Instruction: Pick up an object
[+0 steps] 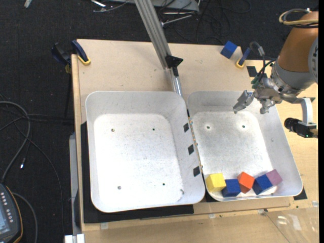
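**Arm parked over the right bin, blocks all bunched in the corner**

So from where I'm standing, the gripper (254, 103) is up over the far end of the right bin (238, 140), near its back rim. The two fingers are spread well apart, one poking out toward the left and one angled down toward the right, and there's nothing between them. It's just hanging open above bare white plastic.

The stuff it could grab is all down at the near end of that same bin, well apart from the gripper. There's a little row jammed along the near rim: a yellow block (215, 180) on the left, then a blue block (231, 187) touching it, an orange block (246, 180) sitting a bit tilted next to that, a second blue block (262, 184), and a pale purple block (274, 176) tucked into the right corner. They're all pretty much shoulder to shoulder.

The left bin (134, 151) sits right beside the other one, rims touching in the middle.

One more blue cube (229, 49) is sitting out on the wooden bench (126, 65), past the bins, up by the far edge near a clamp. The orange band on the arm (297, 47) is above the wrist, at the right.
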`<state>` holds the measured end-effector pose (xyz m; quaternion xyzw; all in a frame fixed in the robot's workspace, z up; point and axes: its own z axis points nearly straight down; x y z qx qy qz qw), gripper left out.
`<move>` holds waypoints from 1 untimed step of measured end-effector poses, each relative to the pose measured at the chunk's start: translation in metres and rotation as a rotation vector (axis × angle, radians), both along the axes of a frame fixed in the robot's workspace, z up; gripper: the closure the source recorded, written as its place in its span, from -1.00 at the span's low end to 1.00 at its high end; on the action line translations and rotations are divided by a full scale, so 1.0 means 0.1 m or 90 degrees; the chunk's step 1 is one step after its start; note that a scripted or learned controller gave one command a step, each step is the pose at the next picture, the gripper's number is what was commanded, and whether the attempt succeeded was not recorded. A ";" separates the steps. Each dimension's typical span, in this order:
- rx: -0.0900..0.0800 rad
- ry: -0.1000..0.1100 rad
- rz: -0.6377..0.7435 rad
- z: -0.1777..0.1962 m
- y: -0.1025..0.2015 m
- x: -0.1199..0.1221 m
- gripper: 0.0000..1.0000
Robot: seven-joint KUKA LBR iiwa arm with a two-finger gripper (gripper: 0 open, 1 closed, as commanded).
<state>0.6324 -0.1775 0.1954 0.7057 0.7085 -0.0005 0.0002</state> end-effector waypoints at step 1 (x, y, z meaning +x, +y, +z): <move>-0.001 -0.007 0.000 0.96 0.04 0.01 -1.00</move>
